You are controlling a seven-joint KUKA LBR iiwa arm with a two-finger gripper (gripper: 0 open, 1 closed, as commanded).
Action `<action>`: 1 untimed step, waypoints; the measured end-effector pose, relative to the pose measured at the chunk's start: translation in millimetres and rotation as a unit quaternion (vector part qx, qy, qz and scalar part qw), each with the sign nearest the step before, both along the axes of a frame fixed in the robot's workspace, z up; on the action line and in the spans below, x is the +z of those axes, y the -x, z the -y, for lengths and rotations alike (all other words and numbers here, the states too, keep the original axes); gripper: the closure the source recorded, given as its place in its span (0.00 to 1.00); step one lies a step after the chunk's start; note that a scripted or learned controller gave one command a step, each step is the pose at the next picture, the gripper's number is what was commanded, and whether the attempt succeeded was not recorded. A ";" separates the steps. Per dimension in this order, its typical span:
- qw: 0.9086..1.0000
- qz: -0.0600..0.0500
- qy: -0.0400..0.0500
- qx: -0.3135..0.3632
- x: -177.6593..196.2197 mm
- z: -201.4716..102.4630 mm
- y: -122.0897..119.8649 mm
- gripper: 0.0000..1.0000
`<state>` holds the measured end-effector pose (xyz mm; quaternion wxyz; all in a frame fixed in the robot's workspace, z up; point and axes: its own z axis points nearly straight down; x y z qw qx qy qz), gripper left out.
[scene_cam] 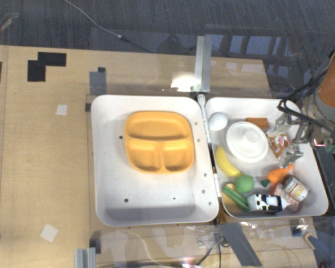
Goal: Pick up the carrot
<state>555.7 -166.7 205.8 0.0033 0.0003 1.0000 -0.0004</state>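
Arm: the grey arm with the orange band (330,88) comes in from the right side and hangs over the right bin.
Gripper: the gripper (295,148) is low over the right bin, right above the carrot's top end. Its tips are close to the carrot. I cannot tell how wide it is, or if it has hold of anything.
Carrot: the carrot (279,173) is small and orange. It lies tilted in the right bin, near the right wall, just under the gripper.
Right bin: the right bin (321,204) is white and full of toy food and dishes.
White bowl: a round white bowl (247,140) sits in the middle of the right bin, to the left of the carrot.
Banana: a yellow banana (226,164) lies just below and left of the bowl.
Green ball: a round green thing (245,183) sits near the banana, to the left of the carrot.
Jar: a small jar (295,189) lies just below the carrot.
Left bin: the left bin (109,194) is white and shallow.
Yellow tray: a yellow tray (158,140) with three parts sits in the left bin.
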 end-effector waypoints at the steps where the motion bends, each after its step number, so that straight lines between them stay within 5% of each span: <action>1: 0.982 0.003 -0.001 -0.191 -95.8 2.2 15.1 0.00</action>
